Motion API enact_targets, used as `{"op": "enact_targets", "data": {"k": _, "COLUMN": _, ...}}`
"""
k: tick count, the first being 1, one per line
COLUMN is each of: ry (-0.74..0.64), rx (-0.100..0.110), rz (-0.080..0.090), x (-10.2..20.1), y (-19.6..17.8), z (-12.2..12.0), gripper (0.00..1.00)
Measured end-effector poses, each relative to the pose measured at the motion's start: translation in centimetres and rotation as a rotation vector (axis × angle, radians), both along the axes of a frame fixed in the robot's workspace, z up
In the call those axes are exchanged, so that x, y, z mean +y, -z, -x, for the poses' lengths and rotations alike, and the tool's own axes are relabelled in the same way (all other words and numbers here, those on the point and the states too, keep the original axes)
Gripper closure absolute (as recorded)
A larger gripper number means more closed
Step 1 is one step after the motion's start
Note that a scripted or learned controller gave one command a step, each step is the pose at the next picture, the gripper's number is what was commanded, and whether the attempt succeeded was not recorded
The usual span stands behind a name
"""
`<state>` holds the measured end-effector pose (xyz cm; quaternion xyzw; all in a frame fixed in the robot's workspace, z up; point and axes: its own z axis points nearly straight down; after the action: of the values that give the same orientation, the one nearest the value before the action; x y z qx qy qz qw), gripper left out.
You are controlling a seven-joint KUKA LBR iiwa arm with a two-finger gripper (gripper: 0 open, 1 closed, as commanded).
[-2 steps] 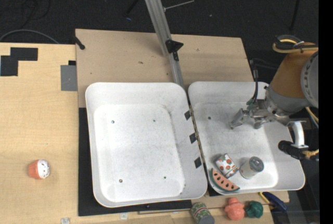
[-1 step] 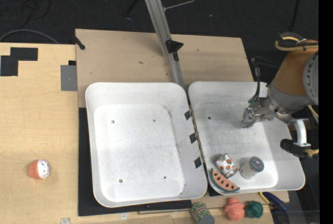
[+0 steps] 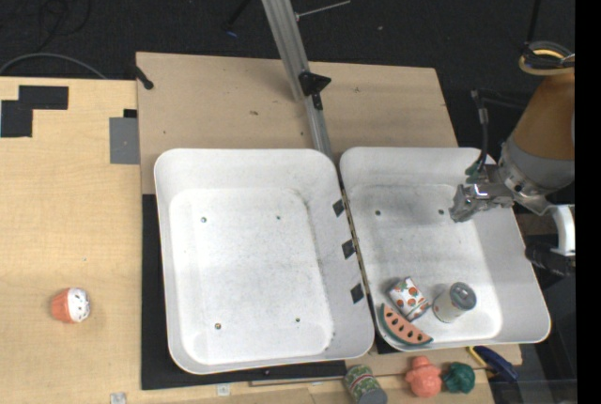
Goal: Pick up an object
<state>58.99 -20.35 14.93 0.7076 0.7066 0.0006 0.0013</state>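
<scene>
My gripper (image 3: 462, 208) hangs over the right side of the right bin (image 3: 441, 177), coming in from the right edge under the orange band. Nothing shows between its fingers. At the bin's front lie three objects: a white block with red spots (image 3: 408, 297), a grey cylinder with a round cap (image 3: 455, 301), and a watermelon-slice toy (image 3: 406, 327) at the front rim. All three sit well in front of the gripper, apart from it.
The left bin (image 3: 246, 252) sits beside the right one. A metal rail (image 3: 286, 36) slants up from between the bins. An orange-and-white ball (image 3: 70, 305) lies on the wooden bench at left. Small toys (image 3: 423, 378) rest below the right bin's front rim.
</scene>
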Motion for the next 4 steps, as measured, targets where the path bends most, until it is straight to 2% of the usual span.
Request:
{"op": "enact_targets", "data": {"k": 1, "ry": -0.004, "rx": -0.002, "rz": 0.000, "x": 0.4, "y": -5.8, "z": -0.9, "gripper": 1.00}}
{"op": "enact_targets", "data": {"k": 2, "ry": -0.003, "rx": 0.002, "rz": -0.001, "x": 0.3, "y": -6.9, "z": -0.9, "gripper": 1.00}}
{"op": "enact_targets", "data": {"k": 4, "ry": -0.006, "rx": 0.002, "rz": -0.003, "x": 10.7, "y": -9.1, "z": -2.9, "gripper": 1.00}}
